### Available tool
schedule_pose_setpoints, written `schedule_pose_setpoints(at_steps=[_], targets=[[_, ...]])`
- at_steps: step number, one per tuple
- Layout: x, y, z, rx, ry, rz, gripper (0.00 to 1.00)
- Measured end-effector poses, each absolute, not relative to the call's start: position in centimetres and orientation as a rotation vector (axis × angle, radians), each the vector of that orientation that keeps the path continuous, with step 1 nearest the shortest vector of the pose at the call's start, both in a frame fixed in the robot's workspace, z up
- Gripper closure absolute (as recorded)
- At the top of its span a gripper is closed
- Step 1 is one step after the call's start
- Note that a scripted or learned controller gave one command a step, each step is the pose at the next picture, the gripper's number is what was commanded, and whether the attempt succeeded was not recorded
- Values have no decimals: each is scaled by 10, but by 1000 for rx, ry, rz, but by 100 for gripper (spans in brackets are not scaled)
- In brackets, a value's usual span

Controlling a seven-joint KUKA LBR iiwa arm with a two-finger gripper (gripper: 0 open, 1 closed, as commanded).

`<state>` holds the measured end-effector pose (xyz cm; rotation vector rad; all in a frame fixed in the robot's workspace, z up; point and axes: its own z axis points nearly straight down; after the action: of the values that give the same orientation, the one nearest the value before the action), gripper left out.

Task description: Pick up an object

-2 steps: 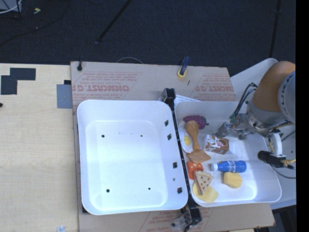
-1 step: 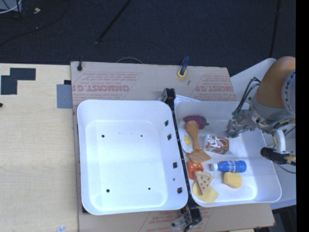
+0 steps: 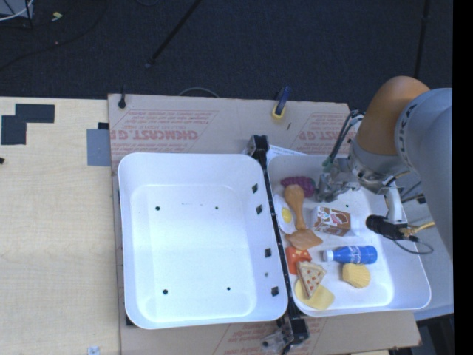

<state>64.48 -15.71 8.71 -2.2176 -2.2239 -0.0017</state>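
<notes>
The right bin [image 3: 410,287] holds several toy foods. A purple bunch of grapes [image 3: 298,183] lies at its far left, with a tan drumstick [image 3: 295,202] and a fried egg [image 3: 285,216] just below. A brown-and-white packet [image 3: 333,220] lies mid-bin. A blue bottle [image 3: 353,255] lies on its side, with a yellow piece [image 3: 356,275] beneath it. A pizza slice [image 3: 311,277] and a red piece [image 3: 295,258] sit near the front left. My gripper [image 3: 328,188] hangs low over the bin's far part, right of the grapes and above the packet.
The left bin [image 3: 133,198] stands beside the right one, with a black divider clip row [image 3: 267,220] between them. Both rest on cardboard [image 3: 185,128]. A blue-and-yellow clamp [image 3: 280,103] sits at the cardboard's far edge. The grey arm [image 3: 414,135] covers the right bin's far right corner.
</notes>
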Motion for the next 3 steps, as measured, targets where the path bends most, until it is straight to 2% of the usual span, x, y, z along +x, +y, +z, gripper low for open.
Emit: schedule_pose_setpoints(at_steps=[1, 2, 3], targets=[[583, -165, 88, -2220, -2216, 4, 100], [637, -142, 88, -2219, -2225, -3, 100], [555, -116, 88, -2221, -2214, 4, 100]])
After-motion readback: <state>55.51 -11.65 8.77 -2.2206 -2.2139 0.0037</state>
